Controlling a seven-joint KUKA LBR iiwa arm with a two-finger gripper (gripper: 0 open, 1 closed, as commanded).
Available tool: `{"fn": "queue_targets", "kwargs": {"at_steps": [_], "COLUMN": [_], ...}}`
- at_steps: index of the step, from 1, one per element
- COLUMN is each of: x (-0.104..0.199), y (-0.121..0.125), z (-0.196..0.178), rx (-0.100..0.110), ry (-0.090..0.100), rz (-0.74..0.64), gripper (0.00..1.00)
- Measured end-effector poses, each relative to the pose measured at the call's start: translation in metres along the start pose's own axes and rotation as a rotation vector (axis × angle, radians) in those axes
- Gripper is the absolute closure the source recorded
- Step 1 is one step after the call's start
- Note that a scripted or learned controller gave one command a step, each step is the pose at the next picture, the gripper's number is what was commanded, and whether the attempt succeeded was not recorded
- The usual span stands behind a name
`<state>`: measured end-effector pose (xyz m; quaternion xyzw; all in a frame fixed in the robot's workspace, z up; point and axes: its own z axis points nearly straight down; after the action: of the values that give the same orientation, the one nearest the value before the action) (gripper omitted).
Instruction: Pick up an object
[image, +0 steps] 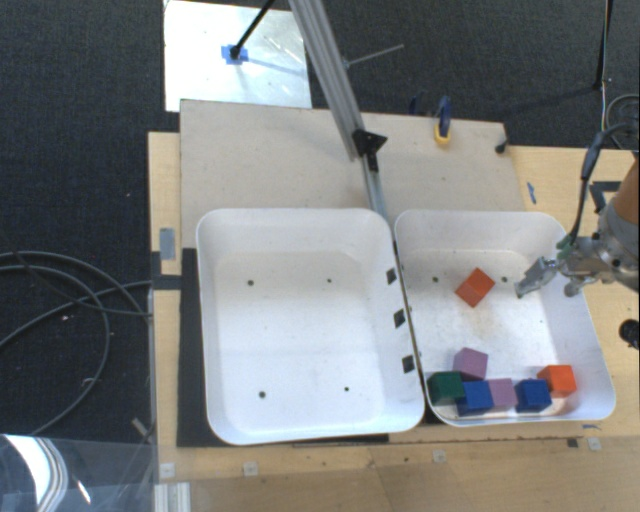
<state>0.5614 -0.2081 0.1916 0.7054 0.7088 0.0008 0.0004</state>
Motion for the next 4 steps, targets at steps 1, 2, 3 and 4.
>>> {"fn": "queue_targets", "kwargs": {"at_steps": [1,2,3,4], "x": [0.043,0.047,0.027,0.09], "y": [0.058,0.103,0.12,0.094], "z": [0.078,0.004,0.106,0.101], "rx": [-0.023,-0.012,0.005,0.002], "ry": [-0.003,-0.004,-0.001,0.001], "rz": [0.002,-0.003,0.001,-0.004], "gripper": [0.0,0.0,0.0,0.0]}}
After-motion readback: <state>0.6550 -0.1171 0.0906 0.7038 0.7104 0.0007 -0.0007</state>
